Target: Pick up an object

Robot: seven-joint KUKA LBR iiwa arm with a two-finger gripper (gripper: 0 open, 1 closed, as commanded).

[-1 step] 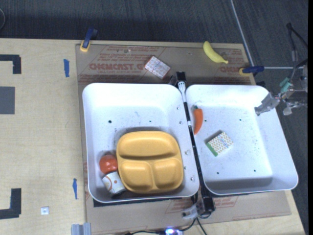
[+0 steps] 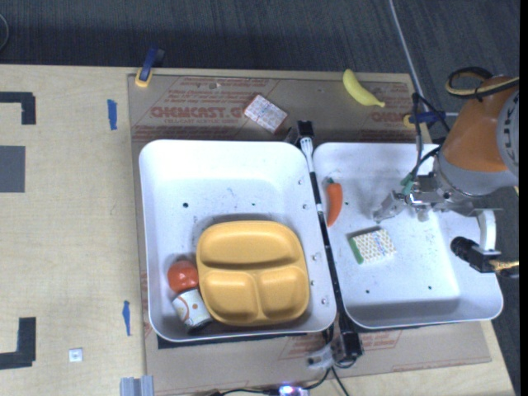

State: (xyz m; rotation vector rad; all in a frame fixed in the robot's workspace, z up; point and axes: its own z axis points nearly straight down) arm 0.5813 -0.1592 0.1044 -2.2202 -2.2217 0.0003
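Observation:
In the right bin (image 2: 429, 299) an orange carrot-like toy (image 2: 333, 202) lies against the left wall. A small green-and-white pad (image 2: 371, 246) rests near the bin's middle. My gripper (image 2: 394, 206) hangs over the right bin's upper middle, above and to the right of the pad and apart from it. The grey arm with its orange band (image 2: 478, 134) reaches in from the right. I see nothing held in the gripper. In the left bin (image 2: 223, 176) sits a yellow divided tray (image 2: 252, 271), with a red-and-white toy (image 2: 186, 291) tucked at its lower left.
A yellow banana (image 2: 361, 89) and a small checkered packet (image 2: 265, 112) lie on the cardboard behind the bins. A blue clamp (image 2: 149, 63) grips the board's back left corner. A black part with an orange tip (image 2: 477, 256) juts over the right bin's right wall.

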